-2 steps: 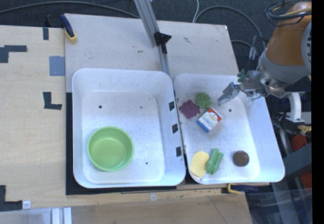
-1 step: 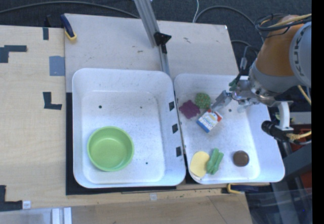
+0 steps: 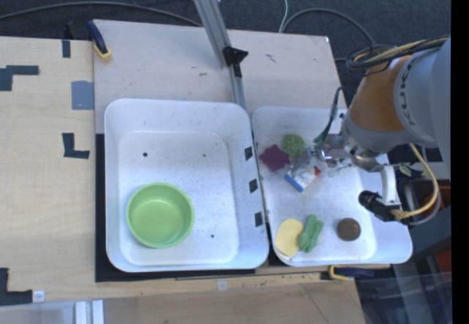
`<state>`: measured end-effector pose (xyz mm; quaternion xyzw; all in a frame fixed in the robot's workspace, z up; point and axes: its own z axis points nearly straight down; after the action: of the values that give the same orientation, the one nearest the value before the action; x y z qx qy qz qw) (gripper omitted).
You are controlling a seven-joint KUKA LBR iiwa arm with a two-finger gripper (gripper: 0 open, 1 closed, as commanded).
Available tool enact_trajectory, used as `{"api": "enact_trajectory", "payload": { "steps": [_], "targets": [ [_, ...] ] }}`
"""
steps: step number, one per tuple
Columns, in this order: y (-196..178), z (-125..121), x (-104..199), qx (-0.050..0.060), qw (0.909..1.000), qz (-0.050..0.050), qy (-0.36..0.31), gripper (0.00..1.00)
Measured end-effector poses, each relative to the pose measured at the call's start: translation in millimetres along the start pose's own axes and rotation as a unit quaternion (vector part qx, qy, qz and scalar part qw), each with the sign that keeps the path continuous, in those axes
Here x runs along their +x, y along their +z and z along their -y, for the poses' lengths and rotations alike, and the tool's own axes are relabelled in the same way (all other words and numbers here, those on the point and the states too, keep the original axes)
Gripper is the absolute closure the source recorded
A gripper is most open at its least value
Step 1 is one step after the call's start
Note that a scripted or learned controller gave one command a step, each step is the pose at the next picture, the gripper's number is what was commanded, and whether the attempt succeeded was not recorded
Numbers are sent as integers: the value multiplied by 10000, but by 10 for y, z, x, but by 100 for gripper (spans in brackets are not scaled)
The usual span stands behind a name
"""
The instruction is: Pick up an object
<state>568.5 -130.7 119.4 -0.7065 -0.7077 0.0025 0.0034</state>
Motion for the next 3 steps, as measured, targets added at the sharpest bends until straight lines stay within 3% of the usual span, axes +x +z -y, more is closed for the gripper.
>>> {"api": "enact_trajectory", "payload": {
  "steps": [1, 3],
  "targets": [
    [-138, -12, -2, -24, 10000, 3, -2, 100],
    [-977, -65, -18, -58, 10000, 12, 2, 100]
  ]
}}
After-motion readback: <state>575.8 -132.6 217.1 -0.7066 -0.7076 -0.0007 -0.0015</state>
